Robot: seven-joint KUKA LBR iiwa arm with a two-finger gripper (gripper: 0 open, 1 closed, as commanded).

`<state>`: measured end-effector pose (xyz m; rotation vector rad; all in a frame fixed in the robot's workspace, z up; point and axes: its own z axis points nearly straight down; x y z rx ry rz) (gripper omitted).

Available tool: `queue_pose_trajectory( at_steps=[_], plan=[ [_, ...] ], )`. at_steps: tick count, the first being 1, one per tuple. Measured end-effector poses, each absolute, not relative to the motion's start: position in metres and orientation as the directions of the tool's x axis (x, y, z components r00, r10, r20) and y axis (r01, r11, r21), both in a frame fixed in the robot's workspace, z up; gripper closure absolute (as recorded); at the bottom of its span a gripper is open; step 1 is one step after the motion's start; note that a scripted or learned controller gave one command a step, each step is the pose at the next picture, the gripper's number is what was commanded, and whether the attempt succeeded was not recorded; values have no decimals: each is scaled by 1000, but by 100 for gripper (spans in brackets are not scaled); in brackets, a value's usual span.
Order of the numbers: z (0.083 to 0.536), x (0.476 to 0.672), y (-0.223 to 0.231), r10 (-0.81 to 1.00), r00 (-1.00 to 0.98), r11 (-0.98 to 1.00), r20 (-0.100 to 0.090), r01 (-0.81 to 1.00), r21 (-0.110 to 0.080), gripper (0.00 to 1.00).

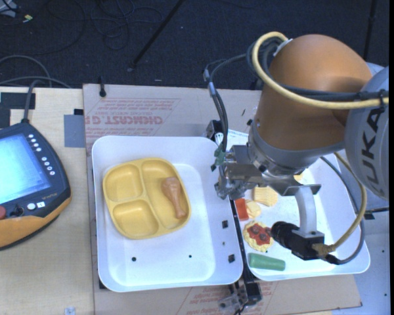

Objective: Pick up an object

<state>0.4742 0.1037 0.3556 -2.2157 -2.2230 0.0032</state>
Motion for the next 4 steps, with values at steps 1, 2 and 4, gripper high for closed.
queue_pose_trajectory(
  at_steps=[1, 2, 4],
  plan=[
    [352, 573, 181, 1000, -4, 4, 0, 1000, -2, 100],
    [326, 508, 153, 1000, 5, -5, -3, 1000, -11, 100],
    [450, 478, 55, 1000, 1, -1, 0, 1000, 10, 100]
  ],
)
